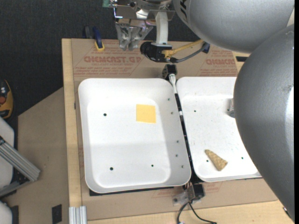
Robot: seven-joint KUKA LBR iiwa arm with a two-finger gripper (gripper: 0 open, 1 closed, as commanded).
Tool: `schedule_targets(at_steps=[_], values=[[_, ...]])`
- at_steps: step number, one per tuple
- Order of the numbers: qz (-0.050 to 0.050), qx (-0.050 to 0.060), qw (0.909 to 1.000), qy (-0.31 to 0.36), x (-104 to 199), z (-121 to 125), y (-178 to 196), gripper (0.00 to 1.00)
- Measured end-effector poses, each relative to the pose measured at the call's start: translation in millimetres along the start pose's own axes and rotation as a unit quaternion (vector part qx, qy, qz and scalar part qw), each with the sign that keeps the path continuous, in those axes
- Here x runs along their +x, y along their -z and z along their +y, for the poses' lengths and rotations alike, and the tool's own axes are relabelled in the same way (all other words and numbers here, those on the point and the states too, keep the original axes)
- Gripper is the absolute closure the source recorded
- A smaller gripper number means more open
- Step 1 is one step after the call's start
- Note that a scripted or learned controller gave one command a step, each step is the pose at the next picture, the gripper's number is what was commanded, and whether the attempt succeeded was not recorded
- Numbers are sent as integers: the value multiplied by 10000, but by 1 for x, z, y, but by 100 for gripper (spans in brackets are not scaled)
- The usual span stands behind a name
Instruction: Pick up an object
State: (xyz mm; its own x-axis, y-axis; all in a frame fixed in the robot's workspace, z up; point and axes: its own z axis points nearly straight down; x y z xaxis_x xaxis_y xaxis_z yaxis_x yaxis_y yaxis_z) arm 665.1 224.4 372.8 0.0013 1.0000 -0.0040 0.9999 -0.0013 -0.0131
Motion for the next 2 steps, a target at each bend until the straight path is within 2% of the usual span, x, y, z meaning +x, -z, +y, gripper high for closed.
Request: schedule_targets(at_steps=[1, 2], values=[[5, -16, 10000, 3, 1, 1, -98, 100], [50, -166, 9998, 18, 0, -10, 128, 100]])
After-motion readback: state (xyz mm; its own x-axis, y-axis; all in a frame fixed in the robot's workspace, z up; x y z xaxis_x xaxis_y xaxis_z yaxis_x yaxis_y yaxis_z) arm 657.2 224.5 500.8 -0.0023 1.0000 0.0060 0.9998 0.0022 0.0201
